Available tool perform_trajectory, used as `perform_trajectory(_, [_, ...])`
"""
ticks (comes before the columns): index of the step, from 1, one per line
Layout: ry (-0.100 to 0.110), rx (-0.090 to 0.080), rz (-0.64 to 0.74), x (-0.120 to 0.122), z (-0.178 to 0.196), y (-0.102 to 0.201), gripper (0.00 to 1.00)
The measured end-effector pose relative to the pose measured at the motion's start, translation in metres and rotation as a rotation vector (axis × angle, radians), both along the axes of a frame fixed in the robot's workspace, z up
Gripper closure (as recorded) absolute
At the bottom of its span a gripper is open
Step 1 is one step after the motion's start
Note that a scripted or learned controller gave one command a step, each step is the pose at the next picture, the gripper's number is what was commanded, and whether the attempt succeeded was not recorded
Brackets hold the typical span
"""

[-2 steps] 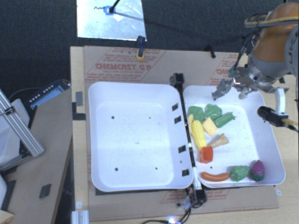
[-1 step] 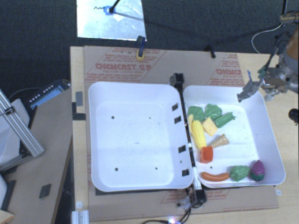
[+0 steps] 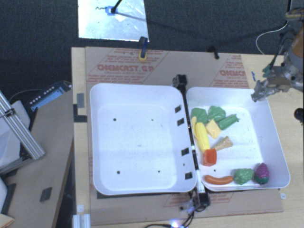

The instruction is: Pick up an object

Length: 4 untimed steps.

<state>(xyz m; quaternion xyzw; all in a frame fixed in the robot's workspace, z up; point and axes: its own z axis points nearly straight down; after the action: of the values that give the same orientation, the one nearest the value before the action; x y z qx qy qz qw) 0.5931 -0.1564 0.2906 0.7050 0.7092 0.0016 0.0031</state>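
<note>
Camera view: toy food (image 3: 202, 136) in right bin (image 3: 273, 141)

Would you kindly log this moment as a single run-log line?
end effector: above right bin's far right corner, holding nothing | toy food: in right bin | left bin: no toys | pick: not yet done

Red "CHEMCAST GP" print, repeated, on the brown board (image 3: 199, 65) under the bins.
</note>
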Motion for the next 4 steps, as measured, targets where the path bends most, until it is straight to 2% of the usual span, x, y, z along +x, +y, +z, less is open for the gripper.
perform_trajectory(1, [-0.013,0.0,0.005,-0.001,0.153,0.055,1.0])
perform_trajectory(2, [-0.007,0.003,0.006,-0.008,0.235,0.115,1.0])
perform_trajectory(3, [0.002,0.003,0.001,-0.036,0.246,0.137,1.0])
perform_trajectory(4, [-0.001,0.0,-0.005,0.05,0.245,0.116,1.0])
